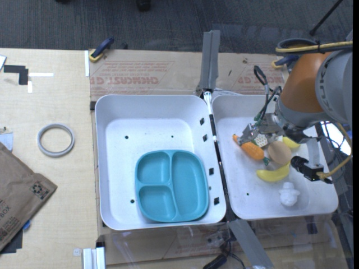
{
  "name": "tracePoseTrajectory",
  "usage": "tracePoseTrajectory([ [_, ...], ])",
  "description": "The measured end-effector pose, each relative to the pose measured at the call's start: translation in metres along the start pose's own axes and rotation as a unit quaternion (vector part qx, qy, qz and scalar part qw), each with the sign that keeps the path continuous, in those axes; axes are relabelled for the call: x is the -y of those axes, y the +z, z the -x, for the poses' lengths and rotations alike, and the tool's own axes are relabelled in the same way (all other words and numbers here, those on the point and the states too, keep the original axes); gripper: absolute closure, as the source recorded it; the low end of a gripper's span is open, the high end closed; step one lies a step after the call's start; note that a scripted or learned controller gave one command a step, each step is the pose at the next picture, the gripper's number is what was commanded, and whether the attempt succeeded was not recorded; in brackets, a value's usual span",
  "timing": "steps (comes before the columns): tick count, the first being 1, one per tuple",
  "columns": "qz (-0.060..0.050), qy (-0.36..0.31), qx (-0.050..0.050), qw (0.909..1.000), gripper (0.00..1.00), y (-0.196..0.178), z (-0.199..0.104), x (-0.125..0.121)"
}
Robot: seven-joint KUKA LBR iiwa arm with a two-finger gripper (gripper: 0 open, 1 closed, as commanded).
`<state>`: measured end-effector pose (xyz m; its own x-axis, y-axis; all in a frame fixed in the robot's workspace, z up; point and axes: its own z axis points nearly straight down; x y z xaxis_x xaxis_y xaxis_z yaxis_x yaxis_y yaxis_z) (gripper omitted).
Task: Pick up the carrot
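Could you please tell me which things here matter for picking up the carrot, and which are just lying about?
Belonging to the job:
carrot, in the right bin
gripper, right above the carrot

Just lying about:
banana
egg-like brown thing
small white object
blue divided tray in the left bin
tape ring

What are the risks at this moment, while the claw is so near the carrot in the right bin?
1. The carrot lies tight against the egg-like object and the banana, so the claw may push or catch these instead.
2. The claw appears over the carrot's upper end, not its middle, so the carrot might tip or slip out when lifted.
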<state>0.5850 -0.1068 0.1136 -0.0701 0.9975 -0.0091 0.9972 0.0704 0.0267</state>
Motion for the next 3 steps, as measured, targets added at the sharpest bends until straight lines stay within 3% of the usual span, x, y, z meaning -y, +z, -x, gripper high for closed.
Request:
tracePoseTrajectory([
  [1,-0.005,0.078,-0.002,0.997,0.0,0.012,-0.003,-0.003],
  [2,-0.002,0.078,0.0,0.997,1.0,0.0,0.0,-0.005],
  [3,-0.002,0.078,0.0,0.997,0.0,0.0,0.0,-0.005],
])
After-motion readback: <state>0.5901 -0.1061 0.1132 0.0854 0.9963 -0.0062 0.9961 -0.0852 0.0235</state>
